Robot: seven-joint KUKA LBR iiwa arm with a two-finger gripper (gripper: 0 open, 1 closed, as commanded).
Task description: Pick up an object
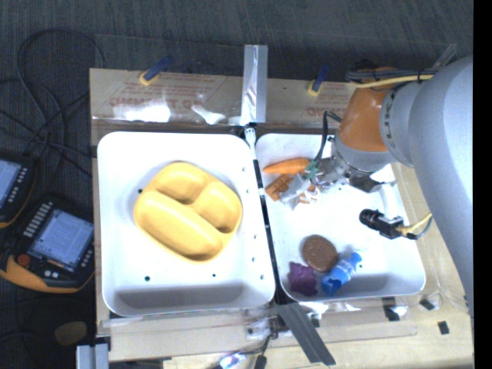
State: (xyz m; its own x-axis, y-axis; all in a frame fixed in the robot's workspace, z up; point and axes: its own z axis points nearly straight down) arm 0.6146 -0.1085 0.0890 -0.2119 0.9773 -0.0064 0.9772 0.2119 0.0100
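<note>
White plastic makes up the two bins, and the work is in the right bin (411, 279), where the arm (430, 121) reaches in from three o'clock and sets its gripper (314, 177) low at about eleven o'clock of that bin. It sits right on a small heap: a carrot (284, 165) lying crosswise and, just beside it toward five o'clock, a crumpled silvery wrapper (290, 192). I judge this to be the reach-and-close step of a pick, with the carrot or the wrapper as the likely target and nothing lifted yet. Whether the gripper is released, clenched or grasping anything I cannot tell; its tip blurs into the clutter beneath it. The next move calls for a firm close on one item alone and then a straight lift; the wrapper is thin and could slip or drag the carrot along. Toward six o'clock of the same bin lie a brown disc (318, 250), a purple lump (303, 277) and a small blue bottle (340, 273), close together and well apart from the gripper. A black fitting with a cable (380, 221) at four o'clock of the gripper is hard to identify. The left bin (123, 279) holds a yellow loaf-like thing (187, 210), untouched.
</note>
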